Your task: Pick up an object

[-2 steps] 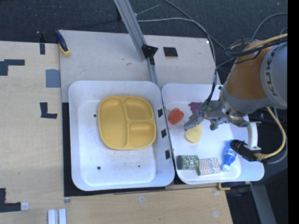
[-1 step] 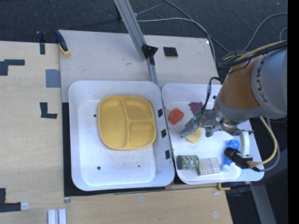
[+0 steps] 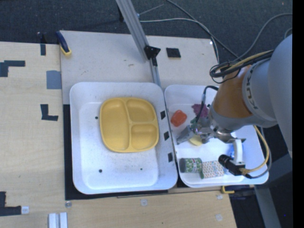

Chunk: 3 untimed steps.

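Observation:
My gripper (image 3: 191, 135) hangs low in the right bin (image 3: 256, 175), just left of the bin's middle. A small yellow piece (image 3: 195, 141) lies right under it, partly hidden by the wrist. An orange-red object (image 3: 178, 118) sits a little to the upper left of the gripper. A purple object (image 3: 198, 109) shows just above it, partly behind the arm. A green and beige packet (image 3: 201, 167) lies flat near the bin's front wall.
The left bin (image 3: 80, 127) holds a yellow divided plate (image 3: 128, 124) in its upper middle. A metal pole (image 3: 135, 25) slants down to the divider between the bins. The grey arm with its orange band (image 3: 232, 101) covers the right bin's right half.

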Each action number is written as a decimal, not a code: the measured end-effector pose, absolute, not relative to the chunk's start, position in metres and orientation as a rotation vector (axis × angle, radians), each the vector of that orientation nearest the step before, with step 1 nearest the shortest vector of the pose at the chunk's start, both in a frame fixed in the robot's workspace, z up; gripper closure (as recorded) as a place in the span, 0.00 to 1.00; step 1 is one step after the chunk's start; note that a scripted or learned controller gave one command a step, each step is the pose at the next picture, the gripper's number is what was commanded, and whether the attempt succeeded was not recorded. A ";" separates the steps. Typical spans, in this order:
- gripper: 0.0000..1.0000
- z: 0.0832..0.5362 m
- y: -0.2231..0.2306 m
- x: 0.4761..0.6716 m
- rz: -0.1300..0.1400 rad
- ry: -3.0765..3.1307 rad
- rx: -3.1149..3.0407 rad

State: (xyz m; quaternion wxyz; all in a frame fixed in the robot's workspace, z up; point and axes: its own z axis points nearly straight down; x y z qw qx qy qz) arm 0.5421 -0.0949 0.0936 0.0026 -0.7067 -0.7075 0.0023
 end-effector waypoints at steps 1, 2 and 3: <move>0.00 0.087 -0.096 0.543 0.000 -2.225 -2.224; 1.00 0.099 -0.095 0.545 -0.006 -2.227 -2.225; 1.00 0.143 -0.094 0.538 -0.001 -2.223 -2.221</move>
